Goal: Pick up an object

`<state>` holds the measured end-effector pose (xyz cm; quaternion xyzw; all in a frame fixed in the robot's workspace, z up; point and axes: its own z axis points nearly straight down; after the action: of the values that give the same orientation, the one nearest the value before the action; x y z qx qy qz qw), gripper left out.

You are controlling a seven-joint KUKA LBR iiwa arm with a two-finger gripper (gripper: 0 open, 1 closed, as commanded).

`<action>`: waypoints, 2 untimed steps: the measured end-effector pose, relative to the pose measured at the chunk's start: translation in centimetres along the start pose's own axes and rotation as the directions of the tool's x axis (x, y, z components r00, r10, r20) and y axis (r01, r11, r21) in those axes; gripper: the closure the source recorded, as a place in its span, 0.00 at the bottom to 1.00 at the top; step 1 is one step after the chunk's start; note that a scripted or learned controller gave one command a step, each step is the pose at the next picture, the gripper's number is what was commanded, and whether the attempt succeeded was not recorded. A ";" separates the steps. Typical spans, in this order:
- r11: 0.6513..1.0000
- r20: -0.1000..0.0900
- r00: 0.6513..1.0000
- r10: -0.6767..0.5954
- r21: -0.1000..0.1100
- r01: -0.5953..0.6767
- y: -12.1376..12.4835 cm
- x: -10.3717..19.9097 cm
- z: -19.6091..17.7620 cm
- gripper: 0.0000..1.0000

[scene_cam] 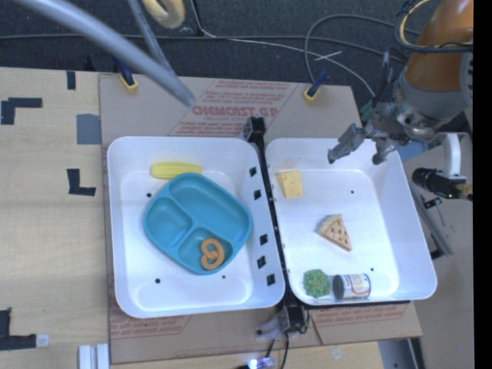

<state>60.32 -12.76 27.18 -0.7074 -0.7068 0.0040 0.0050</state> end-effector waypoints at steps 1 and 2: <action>1.000 0.002 1.000 -0.003 -0.011 0.003 0.2 0.0 -0.7 0.00; 1.000 0.002 1.000 -0.003 -0.007 0.003 0.3 0.7 5.6 0.00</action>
<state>60.52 -12.06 21.58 -0.7064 -0.7078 0.0023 0.0021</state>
